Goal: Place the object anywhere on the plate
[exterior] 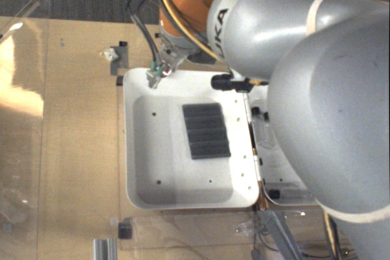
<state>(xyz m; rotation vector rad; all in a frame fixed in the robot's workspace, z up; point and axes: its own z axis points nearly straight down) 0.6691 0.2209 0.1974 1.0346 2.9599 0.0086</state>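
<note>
Camera view, left bin (137, 149): a shallow white tray with rounded corners; it serves as the landmark for every position below.
Camera view, plate (206, 130): a dark grey rectangular slab with crosswise ribs, lying flat on the floor of the left bin, right of that floor's centre and close to the bin's right wall.
Plate, long axis: runs from the bin's far side to its near side, leaning slightly, so that the near end sits a little further right than the far end.
Camera view, arm (292, 45): large grey links enter from the right, with the orange band above the far right corner of the left bin.
Camera view, gripper (155, 74): a small tip with a green mark, over the far left corner of the left bin, at its rim.
Gripper, opening: cannot tell; the tip is too small and blurred.
Camera view, right bin (268, 149): adjoins the left bin's right wall, mostly covered by the arm.
</note>
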